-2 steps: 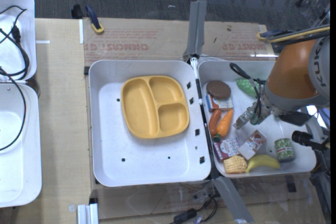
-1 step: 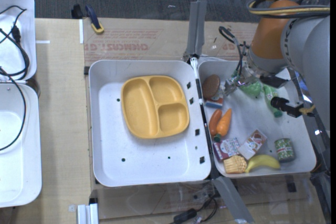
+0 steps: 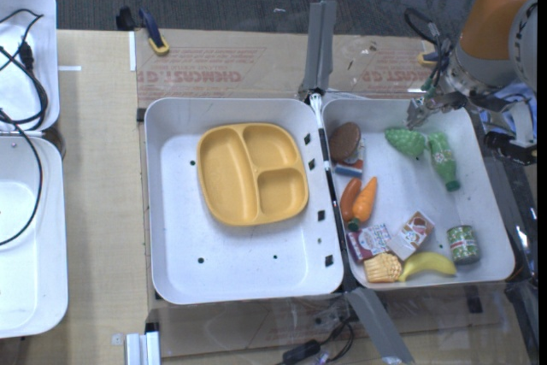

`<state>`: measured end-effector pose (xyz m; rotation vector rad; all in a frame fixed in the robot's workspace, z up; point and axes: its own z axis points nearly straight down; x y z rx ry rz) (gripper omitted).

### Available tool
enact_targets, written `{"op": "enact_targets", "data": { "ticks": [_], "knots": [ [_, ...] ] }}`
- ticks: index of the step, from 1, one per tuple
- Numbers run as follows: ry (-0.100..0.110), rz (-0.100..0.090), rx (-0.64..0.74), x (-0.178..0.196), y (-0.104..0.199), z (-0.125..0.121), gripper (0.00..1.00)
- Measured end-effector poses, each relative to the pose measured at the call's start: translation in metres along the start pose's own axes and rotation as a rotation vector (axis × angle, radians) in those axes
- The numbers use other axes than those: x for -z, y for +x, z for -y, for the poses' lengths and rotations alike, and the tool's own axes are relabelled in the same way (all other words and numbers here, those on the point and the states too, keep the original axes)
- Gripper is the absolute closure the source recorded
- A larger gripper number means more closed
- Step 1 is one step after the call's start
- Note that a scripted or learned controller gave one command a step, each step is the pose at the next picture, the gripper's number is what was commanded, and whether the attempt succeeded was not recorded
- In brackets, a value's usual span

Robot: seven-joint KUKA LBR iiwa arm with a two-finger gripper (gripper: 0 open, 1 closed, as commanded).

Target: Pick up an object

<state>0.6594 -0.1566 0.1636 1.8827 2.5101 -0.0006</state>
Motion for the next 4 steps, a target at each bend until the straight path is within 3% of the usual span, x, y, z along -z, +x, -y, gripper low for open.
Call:
{"op": "enact_targets", "data": {
  "ticks": [1, 2, 3, 4],
  "knots": [
    [0.001, 0.000, 0.000, 0.000, 0.000, 0.000, 0.00],
    [-0.001, 0.000, -0.053, -0.063, -0.043, 0.038, 0.00],
    [-0.002, 0.004, -0.049, -0.052, -0.043, 0.037, 1.00],
    [0.001, -0.001, -0.082, 0.040, -0.007, 0.021, 1.00]
  ]
}}
